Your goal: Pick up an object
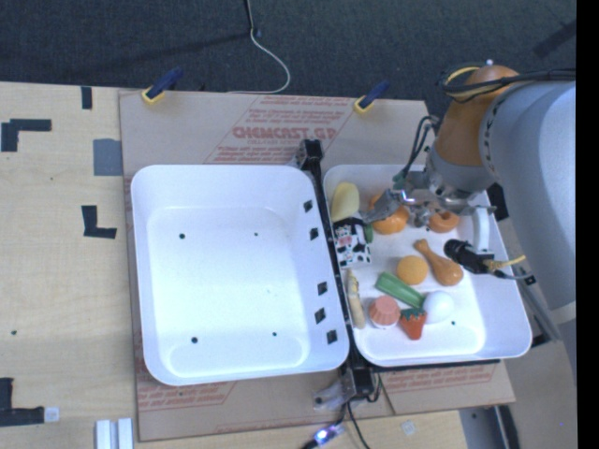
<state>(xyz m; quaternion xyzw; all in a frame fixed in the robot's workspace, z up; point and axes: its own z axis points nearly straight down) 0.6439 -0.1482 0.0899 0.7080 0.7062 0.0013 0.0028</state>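
Observation:
The right bin (496, 340) holds several toy foods. A pale yellow piece (344, 198) lies at its back left, beside a black-and-white carton (349, 243). An orange round piece (411, 269) sits mid-bin by a brown drumstick (440, 262). A green piece (399, 291), a pink cup (385, 311), a red strawberry (414, 325) and a white egg (437, 303) lie toward the front. My gripper (413, 212) hangs low over the back of this bin, among orange pieces (393, 221). Nothing visibly sits between its fingers.
The left bin (225, 269) stands beside the right one, with a black divider (323, 251) between them. Both rest on a cardboard sheet (271, 134) held by blue-and-yellow clamps (161, 84). A black cable (262, 36) runs at the back.

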